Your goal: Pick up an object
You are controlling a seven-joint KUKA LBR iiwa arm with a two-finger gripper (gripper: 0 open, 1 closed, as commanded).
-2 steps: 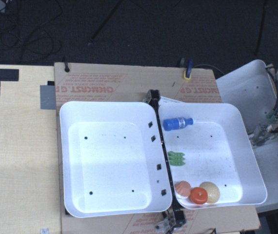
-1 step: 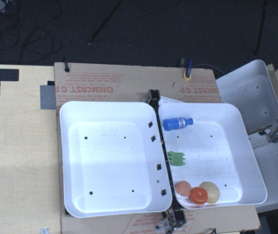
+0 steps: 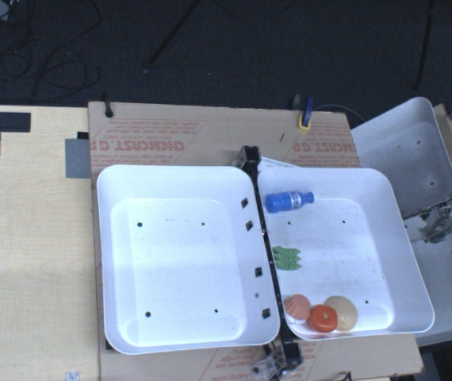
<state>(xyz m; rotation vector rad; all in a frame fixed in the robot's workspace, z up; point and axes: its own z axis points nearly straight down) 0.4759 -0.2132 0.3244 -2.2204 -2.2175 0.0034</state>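
Note:
The right white bin [image 3: 396, 236] holds several small objects. A blue bottle [image 3: 289, 202] lies on its side near the bin's far left corner. A small green piece [image 3: 286, 258] rests by the left wall at mid depth. In the near left corner three round things crowd together: a pinkish one [image 3: 296, 305], a red one [image 3: 323, 318] and a beige one [image 3: 342, 312], touching one another.
The left white bin [image 3: 115, 213] sits beside the right one, with a black clip strip [image 3: 259, 244] between them. Both rest on cardboard [image 3: 202, 137] over a wooden bench [image 3: 28, 244]. A grey metal plate [image 3: 404, 145] stands at the right.

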